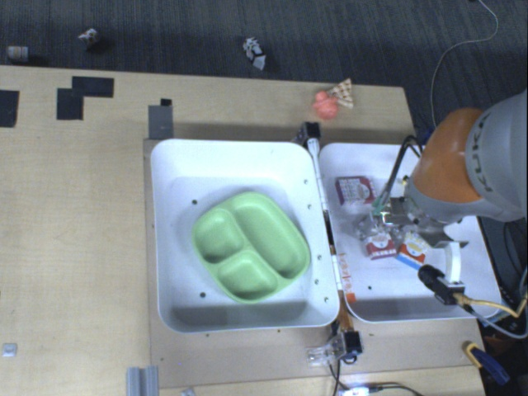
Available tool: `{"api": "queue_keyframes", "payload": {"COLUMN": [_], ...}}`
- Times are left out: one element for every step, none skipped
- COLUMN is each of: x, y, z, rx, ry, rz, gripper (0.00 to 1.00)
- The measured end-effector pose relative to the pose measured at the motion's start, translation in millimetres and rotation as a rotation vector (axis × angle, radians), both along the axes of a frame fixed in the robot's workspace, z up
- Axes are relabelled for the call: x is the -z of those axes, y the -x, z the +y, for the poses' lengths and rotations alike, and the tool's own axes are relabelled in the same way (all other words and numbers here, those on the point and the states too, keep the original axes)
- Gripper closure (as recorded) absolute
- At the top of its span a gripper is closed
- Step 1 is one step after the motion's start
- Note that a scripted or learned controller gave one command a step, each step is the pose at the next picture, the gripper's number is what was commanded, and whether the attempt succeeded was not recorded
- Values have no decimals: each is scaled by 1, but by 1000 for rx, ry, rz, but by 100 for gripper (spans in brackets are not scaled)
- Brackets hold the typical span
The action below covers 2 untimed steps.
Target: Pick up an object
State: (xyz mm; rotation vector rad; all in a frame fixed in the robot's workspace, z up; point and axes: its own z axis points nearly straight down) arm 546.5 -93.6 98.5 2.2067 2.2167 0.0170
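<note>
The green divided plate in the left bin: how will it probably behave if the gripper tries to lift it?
The green divided plate looks moulded and rigid, so it probably keeps its shape. It is wide and shallow with a smooth rim, so two fingers may slip. It lies flat in the left bin and seems unlikely to roll.

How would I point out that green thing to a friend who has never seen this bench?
Find the two white bins side by side; take the left bin, away from the arm. Lying on its floor is a pale green divided plate with three compartments. It is far larger than the small packets in the right bin.
</note>
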Motion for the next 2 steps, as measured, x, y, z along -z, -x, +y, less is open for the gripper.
{"api": "queue_keyframes", "payload": {"x": [-86,-86], "y": [59,26], "z": [62,134], "rx": [0,0], "ry": [-3,-3], "rz": [14,16], "gripper": [100,100]}}
